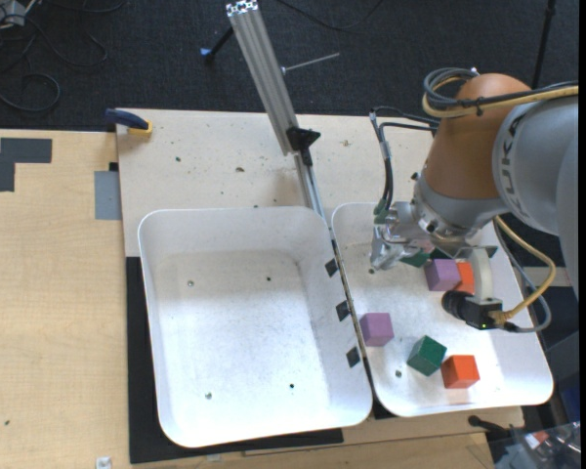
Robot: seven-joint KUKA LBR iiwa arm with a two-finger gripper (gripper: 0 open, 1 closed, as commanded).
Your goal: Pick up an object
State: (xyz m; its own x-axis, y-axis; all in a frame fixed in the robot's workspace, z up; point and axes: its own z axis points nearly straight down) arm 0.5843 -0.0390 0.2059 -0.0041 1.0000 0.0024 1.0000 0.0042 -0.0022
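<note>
The purple cube (376, 328), squarish with no clear long axis, sits in the right bin (527, 384) below and clear of the gripper (386, 254), whose grip state I cannot tell, with a green cube (427, 355) and orange cube (460, 370) nearby on the bench (215, 159).

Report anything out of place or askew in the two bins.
Nothing stands out. The blocks lie loose in the right bin: two purple, a green and an orange. No spills or damage show.
</note>
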